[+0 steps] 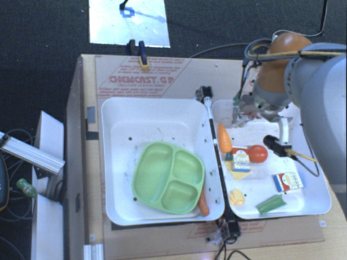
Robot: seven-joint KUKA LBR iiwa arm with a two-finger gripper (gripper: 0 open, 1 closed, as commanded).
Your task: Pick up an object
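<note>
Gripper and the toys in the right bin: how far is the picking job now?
Done: nothing lifted. The carrot, tomato and green block lie in the right bin. In hand: the gripper hangs over the bin's far corner. Left: reaching and grasping one object.

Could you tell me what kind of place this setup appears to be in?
Probably a robotics lab, set up for grasping trials. A grey arm reaches over two white bins on a bench, toy food such as a carrot and tomato lies in one, and cables trail across the carpeted floor.
</note>
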